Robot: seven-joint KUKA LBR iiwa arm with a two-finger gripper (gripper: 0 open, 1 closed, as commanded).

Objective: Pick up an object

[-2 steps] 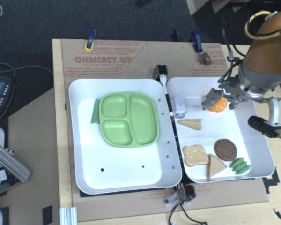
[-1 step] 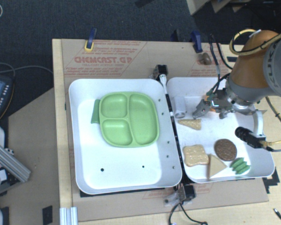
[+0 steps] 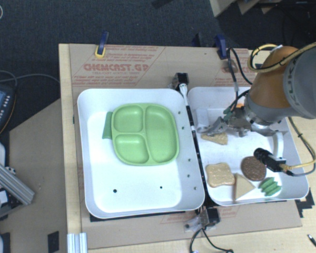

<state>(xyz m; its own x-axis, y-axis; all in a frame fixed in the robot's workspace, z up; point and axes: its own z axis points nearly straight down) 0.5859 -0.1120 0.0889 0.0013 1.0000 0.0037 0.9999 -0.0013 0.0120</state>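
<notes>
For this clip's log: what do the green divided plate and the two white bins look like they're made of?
Green divided plate: likely moulded plastic, with a uniform pale green colour, rounded compartment ridges and a soft sheen. White bins and: probably thin formed plastic, smooth and semi-glossy, with rounded corners and rolled rims; painted metal cannot be ruled out from this view.

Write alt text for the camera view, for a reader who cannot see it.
The grey arm's pincer is low in the right bin, at a tan food piece; toy bread, a brown patty and a green pod lie nearer the camera. The left bin holds a green divided plate.
</notes>
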